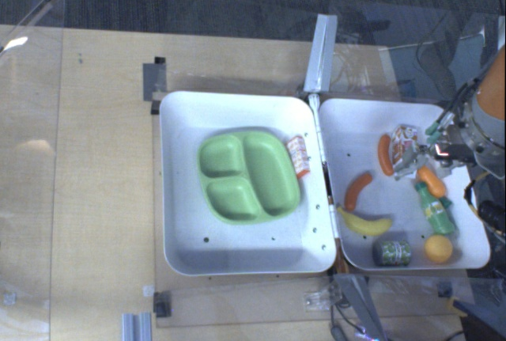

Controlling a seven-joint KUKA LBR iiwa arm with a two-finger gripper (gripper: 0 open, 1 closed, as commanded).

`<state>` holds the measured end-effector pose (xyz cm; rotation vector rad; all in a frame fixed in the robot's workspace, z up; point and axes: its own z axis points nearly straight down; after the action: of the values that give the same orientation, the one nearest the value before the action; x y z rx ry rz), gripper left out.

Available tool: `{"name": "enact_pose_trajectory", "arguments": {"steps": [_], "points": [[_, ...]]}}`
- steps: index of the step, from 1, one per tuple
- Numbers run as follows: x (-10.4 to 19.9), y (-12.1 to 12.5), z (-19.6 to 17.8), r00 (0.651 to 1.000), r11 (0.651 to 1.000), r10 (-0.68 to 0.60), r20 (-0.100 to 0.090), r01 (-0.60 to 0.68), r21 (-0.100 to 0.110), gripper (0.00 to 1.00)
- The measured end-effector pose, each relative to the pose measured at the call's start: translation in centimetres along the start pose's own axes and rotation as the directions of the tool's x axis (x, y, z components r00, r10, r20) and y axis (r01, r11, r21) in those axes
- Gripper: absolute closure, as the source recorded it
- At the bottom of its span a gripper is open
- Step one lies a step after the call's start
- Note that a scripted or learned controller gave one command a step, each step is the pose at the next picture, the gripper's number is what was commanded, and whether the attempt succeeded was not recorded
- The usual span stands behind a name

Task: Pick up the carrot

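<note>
The carrot (432, 180) is a short orange piece lying in the right bin (345, 126), toward its right side, with a green part (437, 214) running on from its lower end. My gripper (421, 159) reaches in from the right and hangs just above and to the left of the carrot's upper end, very close to it. Whether it touches the carrot cannot be told. A crinkled white and red packet (405, 140) lies right under the gripper's left side.
The right bin also holds two orange-red sausages (385, 154) (357, 188), a banana (365, 224), a green can (393, 252) and an orange (438, 249). The left bin (183, 244) holds a green divided plate (249, 176) and a small packet (298, 155).
</note>
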<state>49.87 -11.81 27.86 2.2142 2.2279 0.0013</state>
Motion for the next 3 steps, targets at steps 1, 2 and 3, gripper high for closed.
{"name": "enact_pose_trajectory", "arguments": {"steps": [1,2,3], "points": [[1.4,-1.1,12.2,0.979,0.979,0.204,0.0,-0.204,0.003,0.0],[11.3,-0.9,9.6,0.988,0.988,0.154,-0.001,-0.154,-0.002,0.0],[19.5,-1.0,9.6,0.989,0.989,0.146,-0.001,-0.146,0.001,0.0]]}}
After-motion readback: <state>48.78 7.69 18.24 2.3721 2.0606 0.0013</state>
